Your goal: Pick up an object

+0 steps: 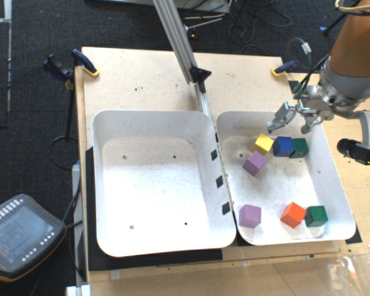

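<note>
nearest the camera, at the front of the right bin (339, 224), three cubes sit along the bottom edge: a purple cube (250, 216) at about 7 o'clock of the bin, then an orange cube (293, 214) touching a green cube (316, 215) toward 5 o'clock. further back a second purple cube (254, 163) lies tilted near the bin's middle, just beside a yellow cube (263, 143). next to that, at roughly 12 o'clock, a blue cube (283, 146) and a dark green cube (299, 147) press together in a row. the gripper (294, 121) hangs above this back cluster, its fingers spread apart with nothing between them. the left bin (102, 165) lies at 9 o'clock. the likely trouble is crowding: the yellow, blue and dark green cubes sit so tightly that a finger coming down could land on a neighbour, shove the row aside, or close on two at once.
</note>
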You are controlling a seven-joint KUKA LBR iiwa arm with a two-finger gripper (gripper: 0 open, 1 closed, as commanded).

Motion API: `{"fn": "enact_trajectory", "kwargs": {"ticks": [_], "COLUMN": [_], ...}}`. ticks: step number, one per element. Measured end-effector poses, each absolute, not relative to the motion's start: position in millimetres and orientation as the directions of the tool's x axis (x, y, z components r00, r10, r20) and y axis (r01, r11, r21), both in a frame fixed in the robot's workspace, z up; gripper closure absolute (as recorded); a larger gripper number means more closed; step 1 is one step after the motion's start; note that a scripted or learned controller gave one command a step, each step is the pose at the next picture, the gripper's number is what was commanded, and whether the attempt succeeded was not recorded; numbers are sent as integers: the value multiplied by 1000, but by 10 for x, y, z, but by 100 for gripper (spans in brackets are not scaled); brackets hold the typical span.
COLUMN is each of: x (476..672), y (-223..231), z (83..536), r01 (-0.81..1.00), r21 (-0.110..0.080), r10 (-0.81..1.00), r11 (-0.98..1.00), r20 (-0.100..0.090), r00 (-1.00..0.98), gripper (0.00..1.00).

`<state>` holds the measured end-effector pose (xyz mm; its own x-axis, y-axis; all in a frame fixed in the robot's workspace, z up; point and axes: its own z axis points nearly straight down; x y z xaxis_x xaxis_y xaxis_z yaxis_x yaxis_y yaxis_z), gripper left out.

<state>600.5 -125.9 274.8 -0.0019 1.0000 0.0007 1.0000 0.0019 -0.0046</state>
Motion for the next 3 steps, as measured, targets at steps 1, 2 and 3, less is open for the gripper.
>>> {"fn": "enact_trajectory", "kwargs": {"ticks": [1, 2, 3], "x": [6011, 6091, 6014], "y": [-1262, -1287, -1344], "z": [2773, 2286, 1798], "r01": [1000, 1000, 1000], "r21": [-1, -5, -6], "r10": [1000, 1000, 1000], "r11": [1, 0, -1], "r20": [0, 0, 0], "r00": [-1, 0, 1], "gripper": [0, 0, 0]}}
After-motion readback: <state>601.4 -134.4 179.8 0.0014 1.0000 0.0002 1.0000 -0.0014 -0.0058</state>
